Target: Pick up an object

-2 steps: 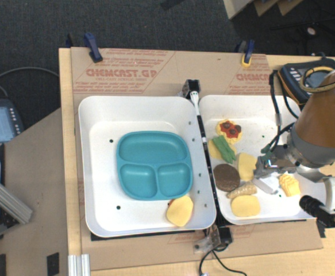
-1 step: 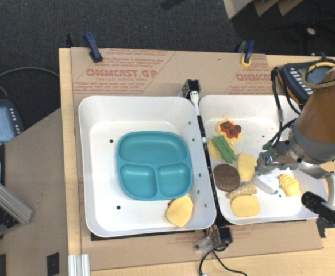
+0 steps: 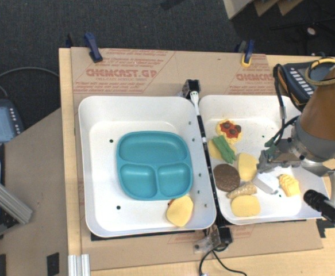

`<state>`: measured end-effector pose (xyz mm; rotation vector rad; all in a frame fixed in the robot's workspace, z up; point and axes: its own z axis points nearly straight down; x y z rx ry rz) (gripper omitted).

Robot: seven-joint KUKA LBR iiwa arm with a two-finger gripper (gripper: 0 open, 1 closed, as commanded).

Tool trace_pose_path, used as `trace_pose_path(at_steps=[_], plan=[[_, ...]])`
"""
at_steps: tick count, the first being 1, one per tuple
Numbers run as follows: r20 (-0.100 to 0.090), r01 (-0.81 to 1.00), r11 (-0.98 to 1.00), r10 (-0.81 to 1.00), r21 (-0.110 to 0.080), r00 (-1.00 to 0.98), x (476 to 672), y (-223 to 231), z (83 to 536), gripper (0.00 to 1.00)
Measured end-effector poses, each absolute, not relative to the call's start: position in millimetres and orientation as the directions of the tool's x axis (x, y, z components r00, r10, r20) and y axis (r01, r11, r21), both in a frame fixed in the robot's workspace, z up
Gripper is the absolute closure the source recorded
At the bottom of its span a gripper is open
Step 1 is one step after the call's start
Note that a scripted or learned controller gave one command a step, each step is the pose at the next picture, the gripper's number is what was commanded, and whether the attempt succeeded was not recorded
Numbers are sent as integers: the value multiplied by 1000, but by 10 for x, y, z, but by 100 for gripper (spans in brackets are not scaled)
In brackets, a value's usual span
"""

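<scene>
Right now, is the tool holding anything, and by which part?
Cannot be told: the tool is low in the right bin among the toy food, and no item is visibly gripped.

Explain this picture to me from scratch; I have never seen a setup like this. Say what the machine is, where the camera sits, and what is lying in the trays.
One camera looks down at a slant on a bench with two shallow white bins. The grey and orange shape at the right is a robot arm; its gripper reaches down into the right bin. Whether it grips anything is unclear from here. The left bin holds a teal divided plate and a yellow toy food piece. The right bin holds toy food: a pizza slice, a green vegetable, a brown round patty and several yellow pieces.
</scene>
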<state>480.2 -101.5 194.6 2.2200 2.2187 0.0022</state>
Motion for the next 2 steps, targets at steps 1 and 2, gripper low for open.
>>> trace_pose_path(at_steps=[1, 2], plan=[[-2, 1000, -1, 1000, 5, 1, 4809, -1016, 2045, 100], [-1, 1000, -1, 1000, 11, 1, 5190, -1369, 973, 100]])
